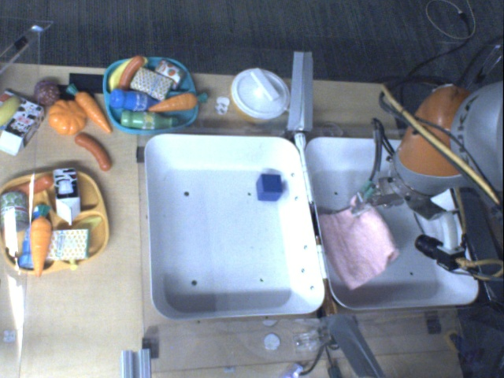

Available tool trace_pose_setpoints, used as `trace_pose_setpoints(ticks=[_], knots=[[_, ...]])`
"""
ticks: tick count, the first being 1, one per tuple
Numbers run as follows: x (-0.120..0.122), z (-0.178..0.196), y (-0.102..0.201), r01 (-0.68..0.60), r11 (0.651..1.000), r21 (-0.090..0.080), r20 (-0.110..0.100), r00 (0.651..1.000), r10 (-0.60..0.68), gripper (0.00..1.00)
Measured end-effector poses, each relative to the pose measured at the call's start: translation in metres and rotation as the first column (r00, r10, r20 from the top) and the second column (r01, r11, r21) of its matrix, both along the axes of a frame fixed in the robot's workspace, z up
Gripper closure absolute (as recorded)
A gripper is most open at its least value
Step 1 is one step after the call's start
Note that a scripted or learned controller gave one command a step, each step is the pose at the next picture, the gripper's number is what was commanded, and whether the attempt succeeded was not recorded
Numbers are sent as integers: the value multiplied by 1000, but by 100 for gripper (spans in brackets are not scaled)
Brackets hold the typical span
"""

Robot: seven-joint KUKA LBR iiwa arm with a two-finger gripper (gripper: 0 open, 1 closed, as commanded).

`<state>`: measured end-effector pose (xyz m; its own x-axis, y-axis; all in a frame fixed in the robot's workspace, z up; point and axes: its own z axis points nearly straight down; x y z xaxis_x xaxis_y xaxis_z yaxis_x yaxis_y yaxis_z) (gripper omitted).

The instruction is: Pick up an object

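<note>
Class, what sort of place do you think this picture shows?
Probably a robotics lab bench for grasping tests: two white bins side by side, a robot arm reaching in, and trays of toy food nearby.

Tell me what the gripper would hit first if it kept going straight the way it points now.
Most likely the pink cloth. The gripper points down and left over the right bin, at the cloth's upper edge. Depth is unclear, so contact may already exist.
</note>
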<state>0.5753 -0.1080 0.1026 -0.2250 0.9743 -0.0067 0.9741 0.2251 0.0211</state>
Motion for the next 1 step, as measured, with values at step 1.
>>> trace_pose_setpoints(ticks=[1], knots=[[42,83,36,-123,992,1,-17,992,123,100]])
